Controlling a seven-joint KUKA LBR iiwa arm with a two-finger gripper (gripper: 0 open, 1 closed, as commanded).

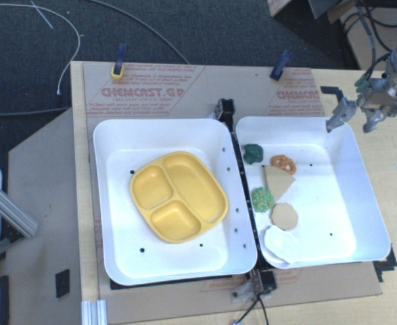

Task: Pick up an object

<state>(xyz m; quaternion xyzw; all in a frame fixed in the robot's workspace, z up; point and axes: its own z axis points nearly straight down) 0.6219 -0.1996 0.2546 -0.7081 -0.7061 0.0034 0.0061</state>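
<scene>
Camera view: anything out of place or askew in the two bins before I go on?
Nothing spilled or damaged. The yellow tray lies turned askew in the left bin. The small items crowd the right bin's left side.

Bins (360, 181): smooth white plastic, slightly glossy.
Divided tray (178, 196): yellow plastic, smooth with a soft sheen.
Bench top (144, 90): matt brown cardboard, printed in red.
Gripper (356, 117): bare grey metal, dull.
Floor (184, 12): dark, rough-textured carpet.
</scene>
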